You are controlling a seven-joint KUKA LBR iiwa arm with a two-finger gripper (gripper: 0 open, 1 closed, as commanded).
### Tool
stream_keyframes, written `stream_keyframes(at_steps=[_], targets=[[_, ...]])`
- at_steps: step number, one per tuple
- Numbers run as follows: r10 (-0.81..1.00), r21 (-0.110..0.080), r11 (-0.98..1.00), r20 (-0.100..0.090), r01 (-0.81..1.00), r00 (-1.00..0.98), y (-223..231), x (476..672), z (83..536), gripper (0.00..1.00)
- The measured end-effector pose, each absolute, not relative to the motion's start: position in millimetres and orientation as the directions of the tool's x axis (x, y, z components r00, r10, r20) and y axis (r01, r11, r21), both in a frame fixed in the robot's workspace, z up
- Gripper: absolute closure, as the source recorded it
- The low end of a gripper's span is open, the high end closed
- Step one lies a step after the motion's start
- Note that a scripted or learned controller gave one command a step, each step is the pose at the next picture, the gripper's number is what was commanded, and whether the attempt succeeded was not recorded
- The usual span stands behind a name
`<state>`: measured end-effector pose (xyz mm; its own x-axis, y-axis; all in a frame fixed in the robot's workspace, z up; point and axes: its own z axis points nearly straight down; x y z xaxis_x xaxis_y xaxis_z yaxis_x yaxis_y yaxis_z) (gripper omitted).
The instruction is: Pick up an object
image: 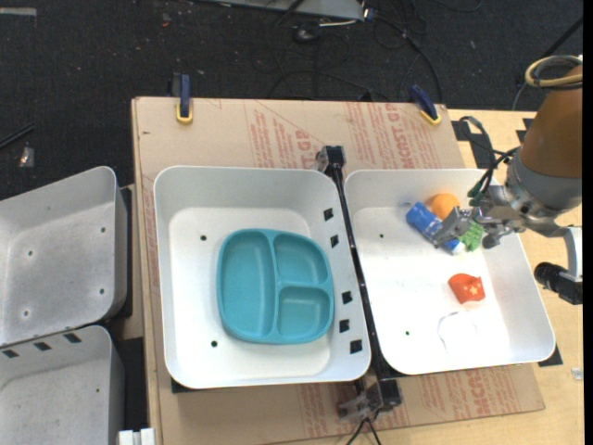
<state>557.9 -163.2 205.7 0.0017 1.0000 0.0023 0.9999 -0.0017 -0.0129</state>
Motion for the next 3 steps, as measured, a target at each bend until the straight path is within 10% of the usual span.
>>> stream_keyframes(at_steps=[3], targets=[[1.0,-0.005,-0.001,0.001,1.0,0.001,-154.6,558.6,96.9,0.0]])
